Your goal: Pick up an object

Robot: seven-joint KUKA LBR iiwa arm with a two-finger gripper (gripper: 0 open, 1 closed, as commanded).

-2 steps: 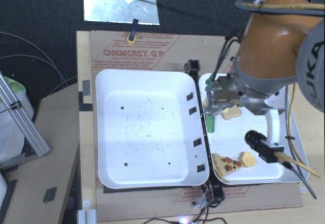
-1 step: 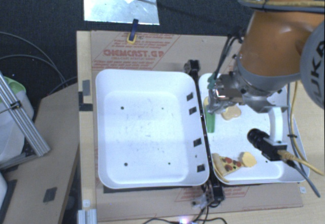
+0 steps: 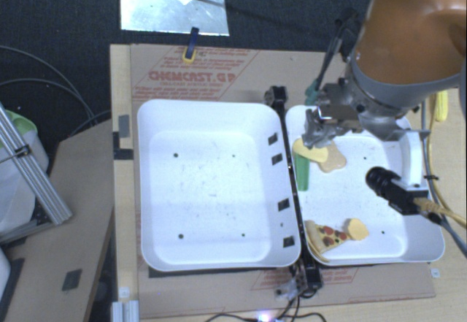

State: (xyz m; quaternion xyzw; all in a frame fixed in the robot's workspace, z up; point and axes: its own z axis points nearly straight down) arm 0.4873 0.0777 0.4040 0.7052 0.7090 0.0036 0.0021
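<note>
Starting near: pizza slice (image 3: 326,236) sits in the right bin (image 3: 387,242) at its 7 o'clock corner, tight to the rim, with a yellow chunk (image 3: 357,228) just beside it at 3 o'clock. Bare floor mid-bin. Green stick (image 3: 301,173) hugs the 9 o'clock wall. Gripper (image 3: 315,134) hangs at 11 o'clock, right over a yellow-tan piece (image 3: 326,158); can't tell if it's open or gripping. Bare floor across the left bin (image 3: 211,189).

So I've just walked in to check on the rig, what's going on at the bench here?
The grey and orange arm is working in the right bin. Its gripper hangs low over a yellow and tan piece near the bin's far left corner; whether it has a hold on it is unclear. A green stick lies along the left wall, and a toy pizza slice and a small yellow piece sit at the near side.
</note>
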